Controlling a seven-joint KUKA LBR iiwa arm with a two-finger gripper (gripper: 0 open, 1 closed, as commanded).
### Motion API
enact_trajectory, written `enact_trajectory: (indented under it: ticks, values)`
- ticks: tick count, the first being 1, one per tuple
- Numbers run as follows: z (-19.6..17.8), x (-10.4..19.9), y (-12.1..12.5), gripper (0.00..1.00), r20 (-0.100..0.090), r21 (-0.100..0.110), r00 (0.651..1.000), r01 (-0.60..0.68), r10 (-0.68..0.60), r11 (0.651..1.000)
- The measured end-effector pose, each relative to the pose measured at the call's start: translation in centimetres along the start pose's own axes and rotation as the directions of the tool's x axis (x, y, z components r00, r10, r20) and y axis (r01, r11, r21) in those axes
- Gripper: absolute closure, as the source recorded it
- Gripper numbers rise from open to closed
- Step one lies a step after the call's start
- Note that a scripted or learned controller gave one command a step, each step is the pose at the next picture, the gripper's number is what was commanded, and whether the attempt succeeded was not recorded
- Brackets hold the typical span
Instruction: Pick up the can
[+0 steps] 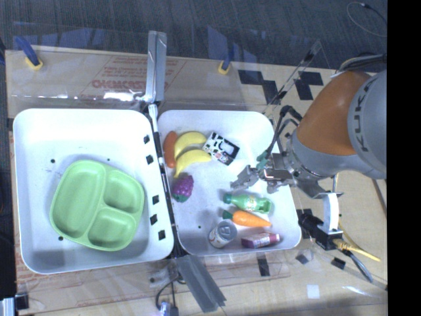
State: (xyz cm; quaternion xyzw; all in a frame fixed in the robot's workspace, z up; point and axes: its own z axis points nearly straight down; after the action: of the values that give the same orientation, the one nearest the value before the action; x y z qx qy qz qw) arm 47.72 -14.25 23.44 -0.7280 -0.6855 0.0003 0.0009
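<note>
can (223,233) near front rim | right bin (197,239) white, cluttered | gripper (248,176) opening unclear, above green bottle (248,203)

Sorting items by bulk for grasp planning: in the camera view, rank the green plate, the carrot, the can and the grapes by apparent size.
1. green plate, by far
2. carrot
3. can and grapes: too alike to rank
</note>
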Motion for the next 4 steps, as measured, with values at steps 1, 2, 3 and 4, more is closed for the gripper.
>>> enact_trajectory:
  ticks: [1, 2, 3, 4]
  values:
    - [-0.9, 0.1, 0.1, 1.0, -0.001, 0.003, 1.0, 0.007, -0.007, 1.0]
    - [-0.9, 0.1, 0.1, 0.0, -0.001, 0.003, 1.0, 0.007, -0.007, 1.0]
    - [11.6, 5.1, -0.5, 0.0, 0.0, 0.005, 0.998, 0.056, -0.056, 0.998]
    - [2.6, 2.8, 6.1, 0.0, 0.0, 0.001, 0.998, -0.066, 0.066, 0.998]
